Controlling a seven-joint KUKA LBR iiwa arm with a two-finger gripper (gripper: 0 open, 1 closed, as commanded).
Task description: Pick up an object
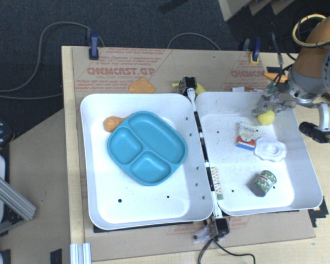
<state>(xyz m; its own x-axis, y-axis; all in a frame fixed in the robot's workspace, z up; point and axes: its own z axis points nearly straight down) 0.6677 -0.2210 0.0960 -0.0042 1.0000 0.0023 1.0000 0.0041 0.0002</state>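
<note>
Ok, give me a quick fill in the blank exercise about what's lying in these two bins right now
1. The blue three-compartment plastic plate lies in the ____ white bin.
2. The small yellow rounded object lies in the ____ white bin, beside the gripper.
3. The plate has ____ compartments.
4. An ____ rounded object peeks out past the plate's upper-left edge.

Missing words: left; right; three; orange
</note>
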